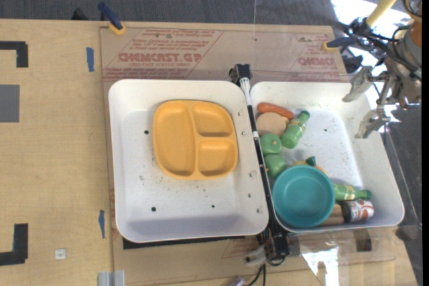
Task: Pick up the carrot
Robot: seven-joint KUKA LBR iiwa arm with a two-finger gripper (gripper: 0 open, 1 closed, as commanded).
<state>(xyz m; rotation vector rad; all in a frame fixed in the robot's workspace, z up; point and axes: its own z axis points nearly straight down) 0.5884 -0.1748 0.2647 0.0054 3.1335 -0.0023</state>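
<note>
The carrot [275, 109] is small and orange. It lies at the far left of the right bin [375, 164], next to the divider, with a beige round food piece [271, 122] touching its near side. My gripper [363, 106] hangs over the right bin's far right corner, well to the right of the carrot. Its two metal fingers [354, 84] are spread apart, open, with nothing between them.
A green bottle [295, 129] lies just right of the carrot, above green toy vegetables [272, 146]. A teal bowl [303, 195], another green bottle [352, 194] and a can [355, 211] crowd the bin's near end. The left bin [127, 164] holds a yellow divided plate [196, 138].
</note>
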